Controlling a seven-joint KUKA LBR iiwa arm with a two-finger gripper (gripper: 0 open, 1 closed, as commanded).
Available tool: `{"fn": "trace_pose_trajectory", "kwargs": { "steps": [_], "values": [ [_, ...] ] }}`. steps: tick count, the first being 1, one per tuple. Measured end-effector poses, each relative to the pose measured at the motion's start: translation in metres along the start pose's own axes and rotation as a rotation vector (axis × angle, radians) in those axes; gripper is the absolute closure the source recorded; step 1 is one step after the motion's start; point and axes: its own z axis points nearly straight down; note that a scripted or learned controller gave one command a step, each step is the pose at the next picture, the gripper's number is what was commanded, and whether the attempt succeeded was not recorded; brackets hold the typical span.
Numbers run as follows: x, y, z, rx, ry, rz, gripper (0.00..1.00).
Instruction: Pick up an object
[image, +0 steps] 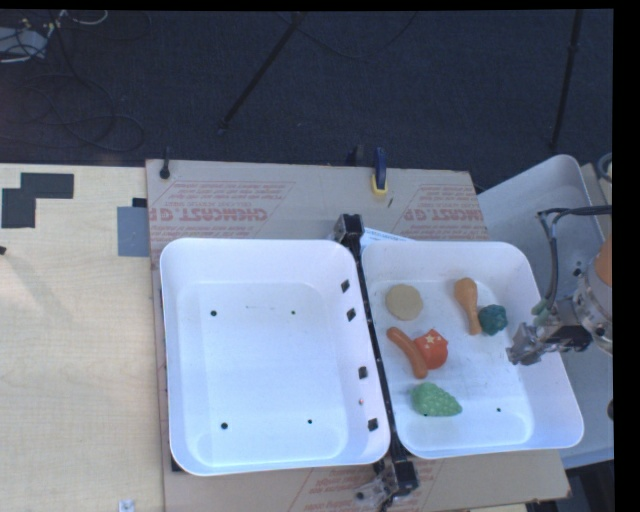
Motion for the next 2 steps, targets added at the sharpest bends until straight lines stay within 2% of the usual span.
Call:
{"fn": "trace_pose_trajectory", "kwargs": {
  "steps": [1, 2],
  "values": [
    [0.069, 0.001, -0.088, -0.014, 0.0, -0.013, 1.0],
    [0.173, 0.0, -0.099, -0.008, 0.002, -0.017, 1.0]
  ]
}}
